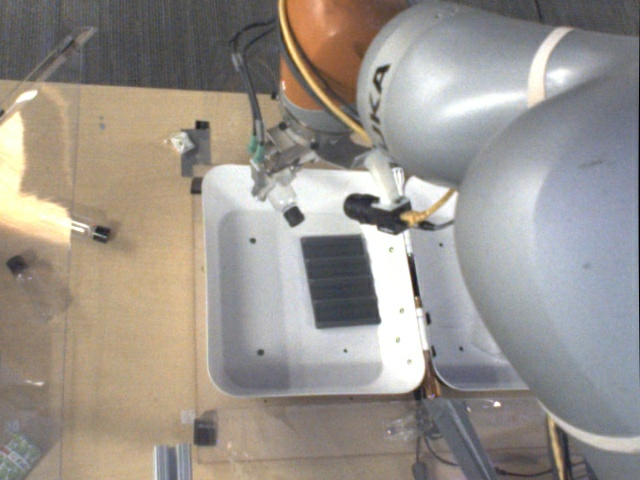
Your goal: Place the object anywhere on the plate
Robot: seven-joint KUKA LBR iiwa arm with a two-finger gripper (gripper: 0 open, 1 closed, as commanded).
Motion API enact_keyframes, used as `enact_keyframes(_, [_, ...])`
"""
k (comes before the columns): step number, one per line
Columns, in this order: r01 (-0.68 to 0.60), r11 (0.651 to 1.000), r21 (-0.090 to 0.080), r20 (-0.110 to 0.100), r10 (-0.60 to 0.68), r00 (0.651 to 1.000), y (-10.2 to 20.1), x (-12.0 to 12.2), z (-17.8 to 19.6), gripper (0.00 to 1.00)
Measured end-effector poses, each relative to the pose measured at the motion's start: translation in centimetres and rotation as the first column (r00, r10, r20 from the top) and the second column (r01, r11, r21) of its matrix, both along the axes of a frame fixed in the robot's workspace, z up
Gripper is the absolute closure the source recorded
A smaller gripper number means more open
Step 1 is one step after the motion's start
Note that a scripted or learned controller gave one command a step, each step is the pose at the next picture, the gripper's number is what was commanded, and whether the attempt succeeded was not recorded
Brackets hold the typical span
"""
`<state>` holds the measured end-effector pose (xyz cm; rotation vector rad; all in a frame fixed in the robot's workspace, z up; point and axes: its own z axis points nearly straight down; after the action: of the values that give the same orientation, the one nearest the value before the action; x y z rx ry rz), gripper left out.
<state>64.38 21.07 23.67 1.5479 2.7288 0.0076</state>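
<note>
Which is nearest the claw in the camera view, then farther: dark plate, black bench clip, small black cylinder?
From the claw:
1. Dark plate, just below-right, inside the left bin.
2. Black bench clip, left, past the bin's corner.
3. Small black cylinder, far left on the bench.

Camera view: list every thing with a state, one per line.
Dark ribbed plate: lying flat on the floor of the left bin, nothing on it.
Left bin: upright on the bench, holding the plate.
Right bin: upright beside the left bin, largely covered by the arm.
End effector: above the left bin's far edge, short of the plate.
Arm: reaching in across the right bin.
</note>
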Motion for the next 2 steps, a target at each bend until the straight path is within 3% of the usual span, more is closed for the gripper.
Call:
enact_keyframes(1, [-0.001, 1.000, 0.000, 0.000, 0.001, 1.000, 0.0, 0.0, 0.0, 0.00])
enact_keyframes(2, [-0.190, 0.982, 0.000, 0.000, 0.190, 0.982, 0.0, -7.5, -14.0, 0.00])
